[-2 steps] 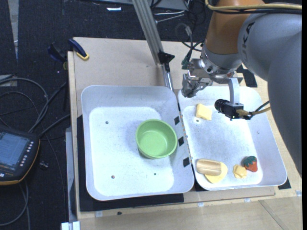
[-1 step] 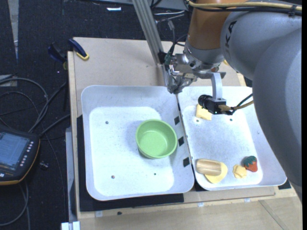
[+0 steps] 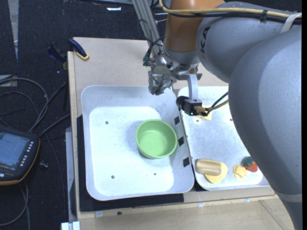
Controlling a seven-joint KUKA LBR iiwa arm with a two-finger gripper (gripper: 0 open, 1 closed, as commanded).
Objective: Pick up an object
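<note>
A green bowl [image 3: 156, 138] sits upright in the left bin [image 3: 110, 128], right of its middle. My gripper [image 3: 157, 87] hangs over the far right corner of that bin, above and behind the bowl, with nothing seen between its fingers. In the right bin [image 3: 216, 133] a tan and yellow block [image 3: 211, 169] lies near the front edge. Beside it lie a small yellow piece [image 3: 240, 171] and a red and green piece [image 3: 250, 165]. The arm hides the right part of that bin.
The two bins meet along a ridge with black clips [image 3: 181, 140]. A blue and yellow clamp [image 3: 78, 49] lies on the bench at the far left corner. A handheld pendant [image 3: 14, 155] rests off the bench to the left.
</note>
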